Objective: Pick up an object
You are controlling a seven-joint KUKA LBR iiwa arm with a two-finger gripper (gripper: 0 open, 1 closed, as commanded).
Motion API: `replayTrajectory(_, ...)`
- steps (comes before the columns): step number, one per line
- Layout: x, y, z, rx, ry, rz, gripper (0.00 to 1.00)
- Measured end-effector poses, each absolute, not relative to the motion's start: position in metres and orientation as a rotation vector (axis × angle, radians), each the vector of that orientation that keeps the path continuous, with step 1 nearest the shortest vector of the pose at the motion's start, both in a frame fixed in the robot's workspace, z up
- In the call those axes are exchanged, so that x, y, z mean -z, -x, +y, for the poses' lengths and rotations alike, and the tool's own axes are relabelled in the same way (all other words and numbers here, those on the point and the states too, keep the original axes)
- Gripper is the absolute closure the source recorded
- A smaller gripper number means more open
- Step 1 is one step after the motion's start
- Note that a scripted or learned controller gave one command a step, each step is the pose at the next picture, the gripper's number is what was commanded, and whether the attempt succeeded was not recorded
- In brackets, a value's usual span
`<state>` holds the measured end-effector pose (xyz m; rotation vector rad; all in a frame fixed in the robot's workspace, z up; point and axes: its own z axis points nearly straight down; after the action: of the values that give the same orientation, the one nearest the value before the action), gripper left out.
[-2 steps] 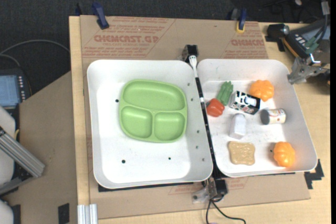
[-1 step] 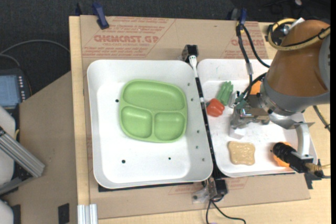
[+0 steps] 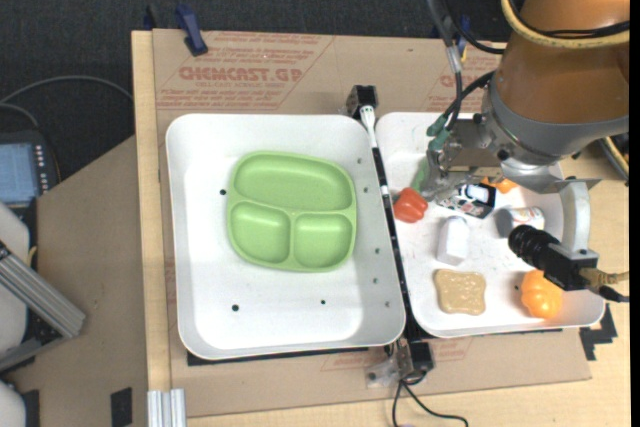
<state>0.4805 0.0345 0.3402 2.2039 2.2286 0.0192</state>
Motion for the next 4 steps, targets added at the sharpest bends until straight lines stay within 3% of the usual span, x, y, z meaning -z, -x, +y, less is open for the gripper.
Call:
replayTrajectory(1,-0.361,-0.48,0.042,-0.007,-2.216,2.222,1.0)
replayTrajectory(2,-0.379,-0.484,0.152,-0.009,-2.207,2.236,1.0)
replayTrajectory(4,-0.399,-0.485,0.146,-0.01,-2.214,2.222,1.0)
